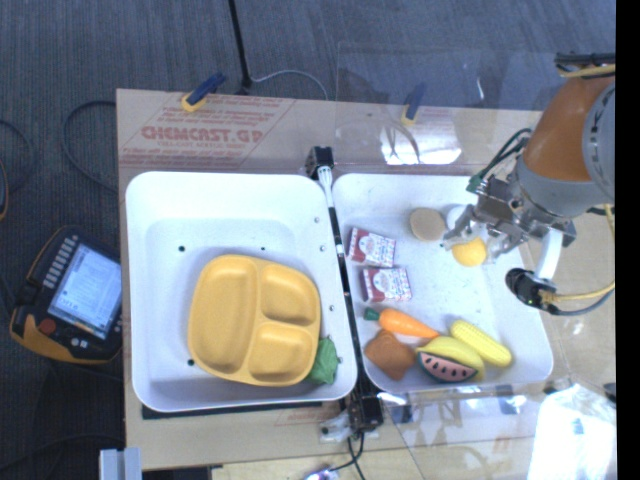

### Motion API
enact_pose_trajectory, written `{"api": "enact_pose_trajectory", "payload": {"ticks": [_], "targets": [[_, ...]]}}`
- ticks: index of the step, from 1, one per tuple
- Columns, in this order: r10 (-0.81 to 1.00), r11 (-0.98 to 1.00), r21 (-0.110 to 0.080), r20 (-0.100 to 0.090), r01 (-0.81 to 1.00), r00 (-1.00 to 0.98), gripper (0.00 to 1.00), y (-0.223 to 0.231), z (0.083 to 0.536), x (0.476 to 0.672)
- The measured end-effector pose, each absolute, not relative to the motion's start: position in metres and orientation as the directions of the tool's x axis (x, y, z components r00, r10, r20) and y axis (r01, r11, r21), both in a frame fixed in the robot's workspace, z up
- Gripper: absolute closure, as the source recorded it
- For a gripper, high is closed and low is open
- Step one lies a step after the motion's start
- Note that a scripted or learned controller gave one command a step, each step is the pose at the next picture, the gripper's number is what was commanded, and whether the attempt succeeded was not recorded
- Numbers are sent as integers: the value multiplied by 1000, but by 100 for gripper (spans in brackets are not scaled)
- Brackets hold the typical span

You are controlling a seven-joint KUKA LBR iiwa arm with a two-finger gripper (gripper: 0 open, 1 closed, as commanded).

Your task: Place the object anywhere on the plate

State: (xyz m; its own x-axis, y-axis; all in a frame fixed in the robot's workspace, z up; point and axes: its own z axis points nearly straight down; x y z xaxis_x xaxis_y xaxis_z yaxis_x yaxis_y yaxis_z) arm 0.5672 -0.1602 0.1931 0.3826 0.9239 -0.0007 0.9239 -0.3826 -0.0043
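Look at the tool (478, 230) at the end of the grey arm with the orange band (560, 140): it sits low over the right white bin (520, 368). Its metal parts crowd over a small round yellow lemon-like object (469, 253), which shows just under and in front of the tool. You cannot tell from this view whether the tool is apart, together or clamped on that yellow piece.

Just to the tool's left lies a round tan disc (427, 224). Further left of the tool are two red-and-white packets (371, 247), one behind the other. Below the tool you see an orange carrot (408, 323), a brown lump (389, 354), a watermelon slice (446, 367) and a yellow corn cob (482, 342).

Well to the tool's left, the yellow divided plastic plate (256, 318) rests in the left white bin (160, 208), with a green leafy piece (325, 361) touching its near right corner. Both bins stand on the surface (200, 143).
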Motion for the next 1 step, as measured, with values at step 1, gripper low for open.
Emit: {"api": "enact_pose_trajectory", "payload": {"ticks": [1], "targets": [[937, -349, -2, 0, 937, 349, 100, -80, 215, 601]]}}
